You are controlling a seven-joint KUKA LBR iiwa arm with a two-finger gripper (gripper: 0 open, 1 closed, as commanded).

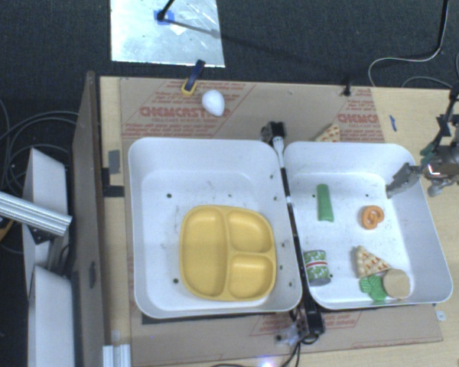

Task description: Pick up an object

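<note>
Green toy [375, 287] low; hand [404, 178] hovers over right bin [344, 159].

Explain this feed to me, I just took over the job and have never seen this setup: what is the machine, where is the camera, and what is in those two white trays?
One fixed camera looks down at a slant on a bench with two shallow white bins. The left bin holds a yellow divided plate. The right bin holds a green stick, an orange ring, a small green-and-white can, a wedge-shaped toy slice, and a round tan piece resting on a green piece. The machine is a robot arm reaching in from the right; its claw hangs over the right bin's upper right corner. The picture is too blurred there to tell whether it is open, and nothing visibly sits in it. A white egg-shaped object lies outside, on the cardboard behind the bins.
</note>
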